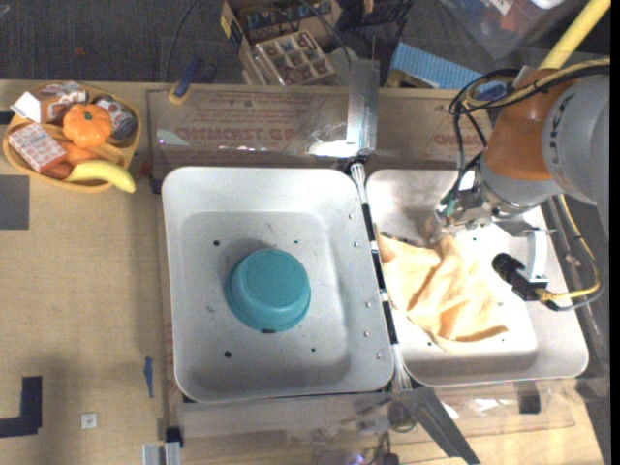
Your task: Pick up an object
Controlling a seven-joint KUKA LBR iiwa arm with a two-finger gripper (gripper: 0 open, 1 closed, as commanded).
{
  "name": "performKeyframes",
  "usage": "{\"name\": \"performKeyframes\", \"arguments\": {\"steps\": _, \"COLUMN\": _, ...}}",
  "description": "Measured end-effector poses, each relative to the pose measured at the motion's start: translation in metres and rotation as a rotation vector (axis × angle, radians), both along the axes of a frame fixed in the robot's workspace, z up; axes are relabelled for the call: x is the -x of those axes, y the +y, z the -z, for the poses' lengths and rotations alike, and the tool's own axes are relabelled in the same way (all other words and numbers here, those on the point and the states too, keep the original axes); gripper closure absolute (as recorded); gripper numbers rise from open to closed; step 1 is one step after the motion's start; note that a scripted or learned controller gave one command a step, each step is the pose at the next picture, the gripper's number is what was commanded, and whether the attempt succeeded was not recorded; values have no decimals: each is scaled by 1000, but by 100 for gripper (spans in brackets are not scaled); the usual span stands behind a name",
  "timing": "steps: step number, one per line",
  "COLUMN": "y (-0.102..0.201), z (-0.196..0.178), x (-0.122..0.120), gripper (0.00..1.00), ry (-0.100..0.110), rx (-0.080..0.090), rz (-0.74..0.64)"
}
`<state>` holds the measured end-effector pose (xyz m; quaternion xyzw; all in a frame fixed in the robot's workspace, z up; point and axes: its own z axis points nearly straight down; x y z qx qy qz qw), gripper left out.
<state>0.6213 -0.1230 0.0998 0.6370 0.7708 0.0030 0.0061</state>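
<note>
I am reaching in from the right over the right bin (pixel 557 352), my orange-banded wrist bent down so that my hand (pixel 453 217) sits low at the upper edge of the yellow-orange cloth (pixel 448 294). The cloth lies crumpled across the left and middle of that bin, bunched into folds, and one fold rises toward my hand, which I judge is why I came down just there: a raised ridge of fabric is the easiest part to pinch. My hand looks to be touching or just beside that top edge, but at this slant, with my wrist in the way, I cannot tell how far open it is, nor whether any cloth is caught in it. I would not claim a hold.

The left bin (pixel 189 211) carries a teal bowl (pixel 269 290), upside down near its middle, well apart from me. Its smooth rounded back would be a poorer thing to grip, I think, so the cloth is the likelier pick. On the worktop at far left a dish of toy fruit (pixel 70 134) stands clear of both bins.
</note>
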Motion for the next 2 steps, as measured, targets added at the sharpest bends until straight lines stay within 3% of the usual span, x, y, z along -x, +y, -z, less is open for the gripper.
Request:
{"name": "performKeyframes", "arguments": {"steps": 1, "y": -37, "z": 12, "x": -15, "gripper": 100, "ry": 5, "rx": 4, "rz": -371}}
{"name": "performKeyframes", "arguments": {"steps": 2, "y": 23, "z": -81, "x": -17, "gripper": 100, "ry": 8, "rx": 2, "rz": -381}}
